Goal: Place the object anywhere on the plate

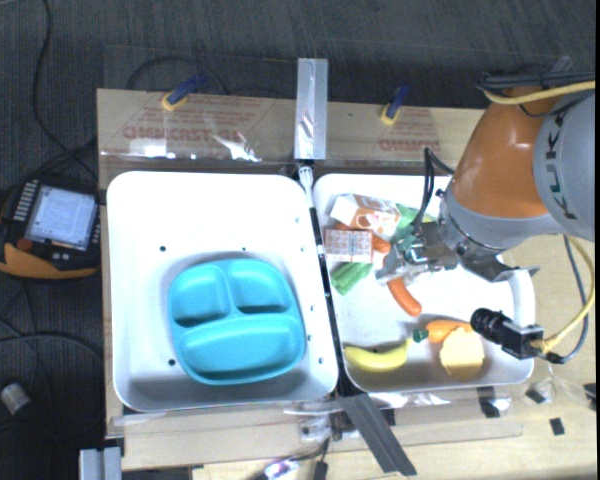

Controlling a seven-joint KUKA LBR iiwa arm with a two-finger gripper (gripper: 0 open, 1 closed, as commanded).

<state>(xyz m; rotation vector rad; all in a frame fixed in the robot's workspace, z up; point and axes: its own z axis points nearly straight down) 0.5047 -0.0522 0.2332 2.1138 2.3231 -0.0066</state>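
**Blue plate awaiting transfer from right bin**

Blue, three-compartment plate [238, 320] lies bare in the left bin [140, 208]. The task objects lie in the right bin [520, 288]: an orange carrot [406, 297], a banana [376, 356], a cheese wedge [461, 353], a green piece [349, 274] and cartons [350, 226]. The pincer [405, 256] hangs over the carrot's far end; whether its tips are apart or together cannot be told. For a sound pick, centre on one item, lift clear of the dividing wall, then release over the plate.
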